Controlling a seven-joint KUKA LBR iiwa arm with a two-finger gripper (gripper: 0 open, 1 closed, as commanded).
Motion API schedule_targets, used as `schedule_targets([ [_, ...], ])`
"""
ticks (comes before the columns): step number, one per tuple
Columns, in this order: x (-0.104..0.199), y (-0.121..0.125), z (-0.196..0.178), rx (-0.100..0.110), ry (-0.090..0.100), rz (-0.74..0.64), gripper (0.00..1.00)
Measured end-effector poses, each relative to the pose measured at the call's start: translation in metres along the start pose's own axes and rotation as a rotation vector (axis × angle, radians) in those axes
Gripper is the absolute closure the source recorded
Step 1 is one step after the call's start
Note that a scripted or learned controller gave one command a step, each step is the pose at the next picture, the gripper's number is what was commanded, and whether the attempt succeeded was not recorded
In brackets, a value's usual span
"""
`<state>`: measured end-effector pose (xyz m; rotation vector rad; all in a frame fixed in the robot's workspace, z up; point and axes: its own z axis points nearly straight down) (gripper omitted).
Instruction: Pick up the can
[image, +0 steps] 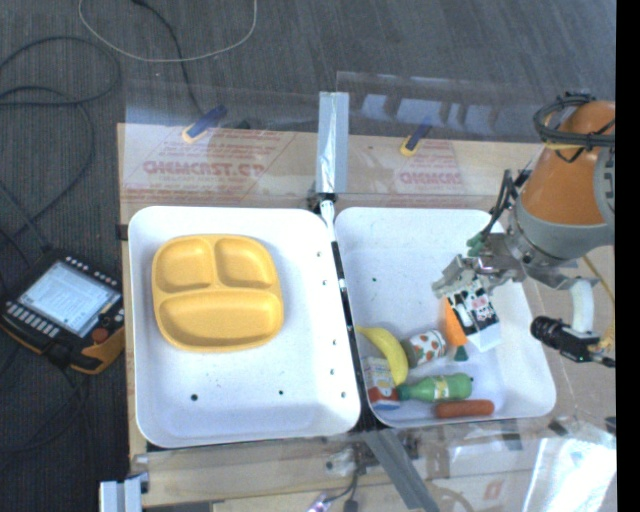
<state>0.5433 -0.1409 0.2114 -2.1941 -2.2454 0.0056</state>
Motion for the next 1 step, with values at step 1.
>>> schedule_targets([
  [1,0.0604,-0.0406,-0.0507,0.002,0.000,0.096,1.00],
])
